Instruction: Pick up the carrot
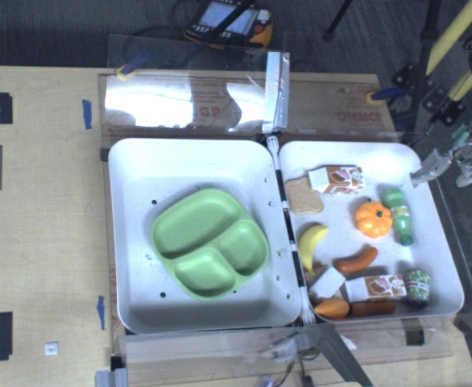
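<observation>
On the pale wooden surface (43, 216) sit two white bins: the left bin (131, 168) holds a green divided plate (209, 242), the right bin (441, 248) toy food. Beyond lies dark carpet with a handheld controller (228, 21). At the right bin's far right rim hovers the gripper (445, 164). The carrot (331, 307) lies at that bin's near edge, beside a banana (311, 244).

Green divided plate (210, 242) in left bin (131, 176); banana (311, 244), pumpkin (374, 219) right.
</observation>
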Controlling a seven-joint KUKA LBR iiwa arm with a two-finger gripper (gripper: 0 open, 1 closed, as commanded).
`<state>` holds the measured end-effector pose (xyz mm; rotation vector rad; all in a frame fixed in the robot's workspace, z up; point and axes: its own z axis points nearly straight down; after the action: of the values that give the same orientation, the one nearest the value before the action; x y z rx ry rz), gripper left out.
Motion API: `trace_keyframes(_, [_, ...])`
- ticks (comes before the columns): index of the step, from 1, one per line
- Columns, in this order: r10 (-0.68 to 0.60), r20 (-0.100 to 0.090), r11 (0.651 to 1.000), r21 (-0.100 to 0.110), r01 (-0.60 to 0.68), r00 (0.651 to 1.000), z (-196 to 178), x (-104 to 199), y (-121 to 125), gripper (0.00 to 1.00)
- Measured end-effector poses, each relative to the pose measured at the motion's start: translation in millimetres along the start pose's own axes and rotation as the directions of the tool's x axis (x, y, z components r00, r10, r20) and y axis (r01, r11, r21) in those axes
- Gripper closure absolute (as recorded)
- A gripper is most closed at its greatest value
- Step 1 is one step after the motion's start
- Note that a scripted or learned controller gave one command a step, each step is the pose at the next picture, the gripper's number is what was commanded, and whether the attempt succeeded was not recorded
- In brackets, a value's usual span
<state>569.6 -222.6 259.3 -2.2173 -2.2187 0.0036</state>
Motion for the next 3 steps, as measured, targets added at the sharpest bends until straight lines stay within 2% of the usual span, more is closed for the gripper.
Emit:
trace_keyframes(1, [0.206,0.000,0.978,0.001,-0.206,0.978,112.2,15.0,12.3,0.00])
trace_keyframes(2, [0.495,-0.012,0.868,-0.035,-0.495,0.869,152.9,39.2,-16.0,0.00])
trace_keyframes(3, [0.304,-0.005,0.951,-0.052,-0.304,0.953,154.4,34.5,-15.8,0.00])
